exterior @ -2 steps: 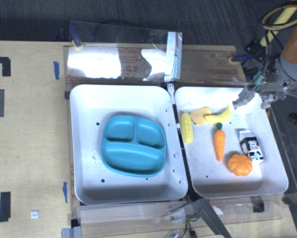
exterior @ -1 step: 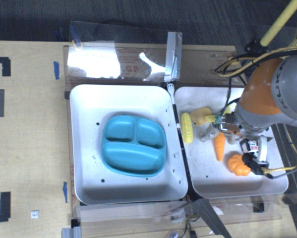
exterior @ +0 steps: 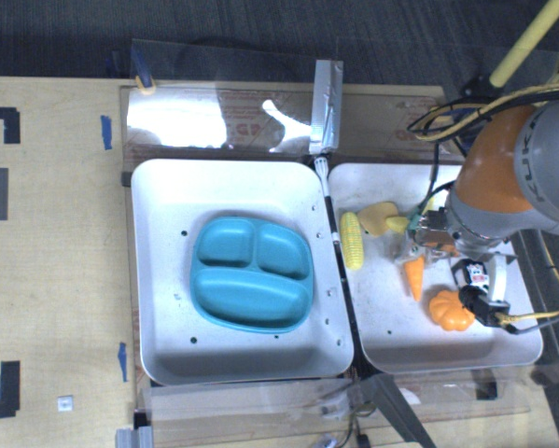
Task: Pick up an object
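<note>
In the right bin (exterior: 391, 329) lie a yellow corn cob (exterior: 352, 240), a pale yellow piece (exterior: 380, 217), an orange carrot (exterior: 415, 276) and an orange pepper-like fruit (exterior: 451, 311). My gripper (exterior: 426, 238) hangs low over the bin's back half, just right of the pale yellow piece and directly above the carrot's top end. The wrist hides its fingers, and I see nothing held between them. The grey arm with its orange band (exterior: 503, 171) comes in from the right.
The left bin (exterior: 158, 278) holds a blue divided plate (exterior: 253, 272). A raised divider wall (exterior: 333, 250) separates the two bins. Cables (exterior: 489, 308) trail from the wrist over the right bin's right side. Clear panels stand behind the bins.
</note>
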{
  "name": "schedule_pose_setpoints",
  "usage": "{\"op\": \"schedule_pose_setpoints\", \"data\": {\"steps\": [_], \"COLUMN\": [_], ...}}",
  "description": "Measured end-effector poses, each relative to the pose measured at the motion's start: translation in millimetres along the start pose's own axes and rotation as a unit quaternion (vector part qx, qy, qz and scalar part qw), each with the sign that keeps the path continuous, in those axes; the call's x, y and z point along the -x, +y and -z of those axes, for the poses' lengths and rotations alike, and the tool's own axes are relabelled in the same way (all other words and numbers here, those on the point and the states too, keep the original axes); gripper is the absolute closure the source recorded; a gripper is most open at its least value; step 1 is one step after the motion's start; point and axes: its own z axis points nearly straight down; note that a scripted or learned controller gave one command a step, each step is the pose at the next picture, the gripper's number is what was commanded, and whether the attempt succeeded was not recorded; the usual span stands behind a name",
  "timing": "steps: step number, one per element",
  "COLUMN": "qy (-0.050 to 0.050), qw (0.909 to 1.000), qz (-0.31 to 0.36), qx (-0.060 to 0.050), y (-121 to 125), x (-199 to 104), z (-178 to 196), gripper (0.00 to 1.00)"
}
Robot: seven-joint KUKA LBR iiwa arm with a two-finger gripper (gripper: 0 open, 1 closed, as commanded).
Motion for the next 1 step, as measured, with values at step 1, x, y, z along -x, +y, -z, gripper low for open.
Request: {"op": "schedule_pose_setpoints", "data": {"steps": [1], "qy": [0.001], "qw": [0.9999], "qz": [0.013], "qx": [0.005], "y": [-38.7], "x": [-45.8], "z": [146.2], "gripper": [1.0]}}
